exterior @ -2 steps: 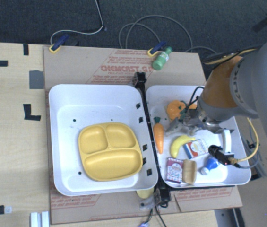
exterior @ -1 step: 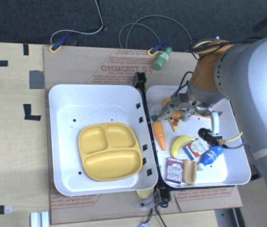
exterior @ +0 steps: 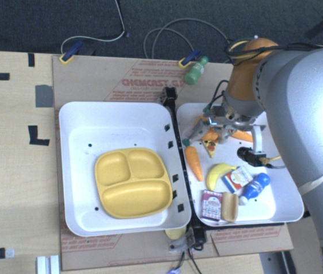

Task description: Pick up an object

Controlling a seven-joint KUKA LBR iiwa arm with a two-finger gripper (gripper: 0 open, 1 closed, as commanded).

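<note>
— Over the right bin, what was the arm doing?
— Its claw hung low at the far end, above some small orange pieces; I couldn't tell its grip.
— And the left bin?
— It held a yellow divided plate. A carrot and banana lay nearer.

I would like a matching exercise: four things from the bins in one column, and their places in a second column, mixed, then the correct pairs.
Things:
1. yellow tray
2. carrot
3. blue bottle
4. gripper

Places:
A. right bin, near its right side
B. left bin
C. over the right bin's far part
D. right bin, beside the divider

Pairs: 1-B, 2-D, 3-A, 4-C
</note>
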